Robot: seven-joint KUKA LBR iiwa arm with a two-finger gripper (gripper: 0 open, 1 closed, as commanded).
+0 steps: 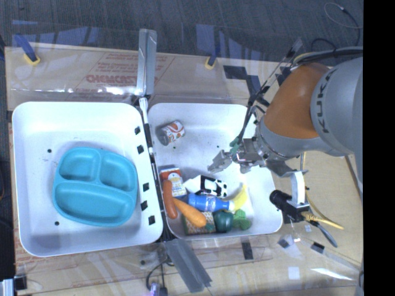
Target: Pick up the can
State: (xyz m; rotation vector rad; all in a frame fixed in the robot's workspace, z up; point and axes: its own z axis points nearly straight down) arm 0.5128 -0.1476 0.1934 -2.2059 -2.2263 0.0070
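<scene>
The can (pixel 171 132) lies on its side on the floor of the right bin (pixel 203 111), near that bin's upper left corner and close to the divider between the two bins. It is silver with an orange and white label, and nothing touches it.

The arm (pixel 308 106), grey with an orange band, reaches in from the right over the right bin. Its hand (pixel 229 158) hangs over the middle of that bin, well apart from the can and lower right of it. How far the hand is open cannot be told from this angle, and nothing can be seen in its grasp.

Along the bin's lower edge lies a pile of items: a carrot (pixel 187 211), a blue bottle (pixel 208 202), a small orange-labelled bottle (pixel 174 181), a black and white object (pixel 212 184), something yellow (pixel 240 197) and green items (pixel 231 221).

The left bin (pixel 37 165) holds a blue divided plate (pixel 95 187), which lies flat near its centre. Both bins sit side by side on the table (pixel 74 73).
</scene>
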